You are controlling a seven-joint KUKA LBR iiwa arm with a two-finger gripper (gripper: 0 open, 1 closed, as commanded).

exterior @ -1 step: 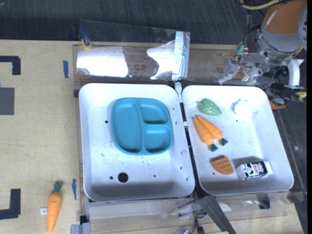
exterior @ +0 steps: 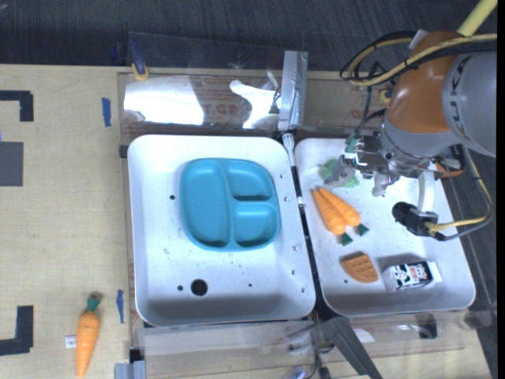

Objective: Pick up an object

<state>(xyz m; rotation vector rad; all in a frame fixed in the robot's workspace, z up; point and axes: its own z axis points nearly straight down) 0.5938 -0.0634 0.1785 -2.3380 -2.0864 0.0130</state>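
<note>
Carrots (exterior: 338, 210), a toy pair, lie at 9 o'clock in right bin (exterior: 458, 287). Nearer: milk carton (exterior: 410, 275) at 6, waffle cookie (exterior: 360, 268) at 7. Gripper (exterior: 377, 164) hovers at 12; finger state: cannot tell.

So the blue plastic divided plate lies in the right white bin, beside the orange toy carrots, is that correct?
No. The camera view shows the blue plastic divided plate in the left white bin. The orange toy carrots lie in the right white bin.
</note>
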